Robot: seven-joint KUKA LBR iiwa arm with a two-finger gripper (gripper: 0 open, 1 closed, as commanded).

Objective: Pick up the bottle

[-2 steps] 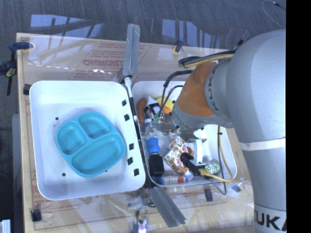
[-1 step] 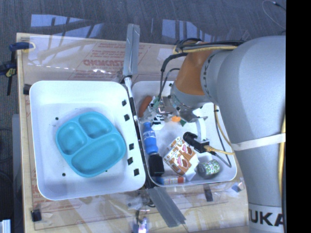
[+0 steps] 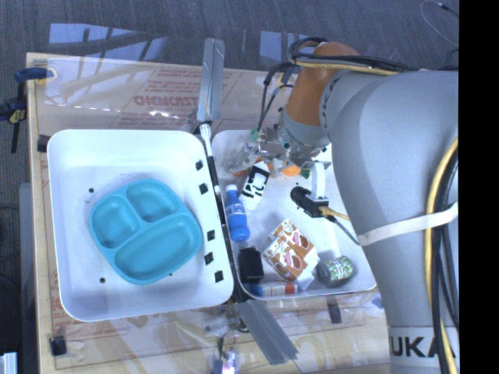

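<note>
Two bins before me: my gripper (image 3: pixel 269 158) hangs in the right bin's (image 3: pixel 355 285) far end (grip state unclear), bottle (image 3: pixel 235 215) lying near.

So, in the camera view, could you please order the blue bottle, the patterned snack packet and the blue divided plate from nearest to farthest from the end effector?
Measured from the end effector, at the far end of the right bin:
1. Blue bottle, along the right bin's left wall, nearest.
2. Patterned snack packet, lower in the right bin, somewhat farther.
3. Blue divided plate, in the left bin, clearly farthest.
</note>
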